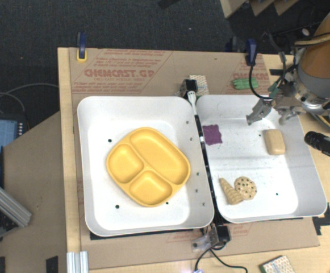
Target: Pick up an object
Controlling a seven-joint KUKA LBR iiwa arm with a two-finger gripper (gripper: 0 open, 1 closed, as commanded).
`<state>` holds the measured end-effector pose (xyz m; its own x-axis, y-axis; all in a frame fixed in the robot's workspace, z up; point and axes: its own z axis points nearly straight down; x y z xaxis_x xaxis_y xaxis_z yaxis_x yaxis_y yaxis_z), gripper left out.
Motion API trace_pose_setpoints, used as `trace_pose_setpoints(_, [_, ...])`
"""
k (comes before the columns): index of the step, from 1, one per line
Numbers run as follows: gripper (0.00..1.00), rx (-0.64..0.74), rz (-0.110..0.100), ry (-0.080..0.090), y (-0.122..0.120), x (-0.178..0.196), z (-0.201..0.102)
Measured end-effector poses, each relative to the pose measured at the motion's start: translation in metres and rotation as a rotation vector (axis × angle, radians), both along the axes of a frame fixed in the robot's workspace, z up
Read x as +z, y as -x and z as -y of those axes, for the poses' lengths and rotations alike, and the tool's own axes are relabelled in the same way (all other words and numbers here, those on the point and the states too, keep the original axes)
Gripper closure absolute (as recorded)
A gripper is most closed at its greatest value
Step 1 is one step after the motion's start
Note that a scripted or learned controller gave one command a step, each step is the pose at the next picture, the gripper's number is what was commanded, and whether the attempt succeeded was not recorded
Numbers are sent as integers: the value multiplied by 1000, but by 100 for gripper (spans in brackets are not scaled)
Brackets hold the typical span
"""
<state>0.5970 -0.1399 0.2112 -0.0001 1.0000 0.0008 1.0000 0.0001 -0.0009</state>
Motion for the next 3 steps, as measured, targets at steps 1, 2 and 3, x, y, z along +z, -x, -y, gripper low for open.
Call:
trace_pose_setpoints(1, [0, 4, 4, 2, -71, -132, -9])
trace_pose_setpoints(2, [100, 2, 7, 3, -70, -115, -7])
trace_pose_setpoints(3, [100, 6, 8, -1, -50, -20, -77])
